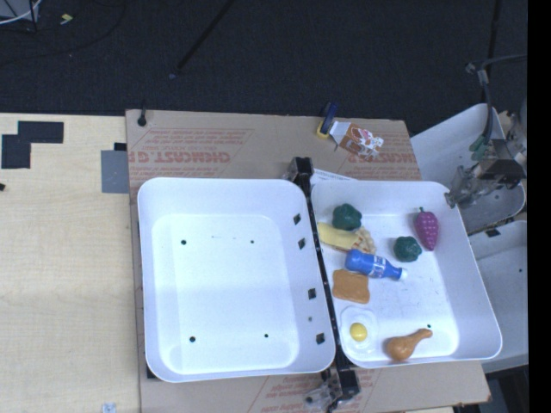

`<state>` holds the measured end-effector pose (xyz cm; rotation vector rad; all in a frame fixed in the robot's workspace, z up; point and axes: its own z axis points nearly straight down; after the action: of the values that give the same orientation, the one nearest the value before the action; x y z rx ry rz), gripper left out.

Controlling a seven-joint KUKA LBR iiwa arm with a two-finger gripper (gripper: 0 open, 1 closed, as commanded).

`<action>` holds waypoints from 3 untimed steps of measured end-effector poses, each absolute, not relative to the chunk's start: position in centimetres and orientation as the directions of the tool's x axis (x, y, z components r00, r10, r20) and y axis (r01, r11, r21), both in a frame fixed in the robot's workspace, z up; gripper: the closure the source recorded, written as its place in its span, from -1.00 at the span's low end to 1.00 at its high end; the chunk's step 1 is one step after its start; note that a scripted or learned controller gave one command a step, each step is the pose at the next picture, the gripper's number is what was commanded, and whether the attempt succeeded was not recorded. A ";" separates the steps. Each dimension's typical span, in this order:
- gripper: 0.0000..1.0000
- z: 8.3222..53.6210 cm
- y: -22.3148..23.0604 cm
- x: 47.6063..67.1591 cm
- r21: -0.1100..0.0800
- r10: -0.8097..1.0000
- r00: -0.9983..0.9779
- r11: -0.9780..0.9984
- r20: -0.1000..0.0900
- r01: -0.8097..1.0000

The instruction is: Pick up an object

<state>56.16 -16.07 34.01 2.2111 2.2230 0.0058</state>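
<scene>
The left bin (224,274), the larger-looking of the two white bins, offers nothing to take, so any pick must come from the right bin (456,308), which carries every toy. The arm (495,175) sits well back, beyond that bin's far right corner, with its gripper (458,192) just off the rim; whether its jaws are released or clenched I cannot tell, since the tool is small and tangled with cables here. Nothing is seen in its grasp. Going down in size, a yellow corn cob (337,236) lies along the divider edge, touching a blue bottle (374,266) that slants across the bin's middle. An orange slice of toast (351,286) lies just below the bottle, a brown drumstick (406,344) rests near the near edge, and a fried egg (358,332) sits in the near left corner. A purple grape bunch (426,228) lies toward the far right edge, nearest the gripper, with two green vegetables, one (347,216) above the corn and one (407,249) beside the grapes. The risk, as I judge it, is crowding: a descent onto corn, bottle or toast could strike a neighbour and nudge the target aside, the round bottle could roll from the fingers, and the flat egg and toast give little to grip.
</scene>
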 end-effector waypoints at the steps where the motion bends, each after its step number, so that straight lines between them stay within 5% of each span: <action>1: 1.00 35.0 -17.1 63.0 0.003 1.000 -0.005 0.005 -0.003 1.000; 3: 1.00 46.9 -13.6 64.4 0.005 1.000 -0.002 0.002 -0.001 1.000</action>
<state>64.41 -13.56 46.94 2.2161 2.2207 0.0049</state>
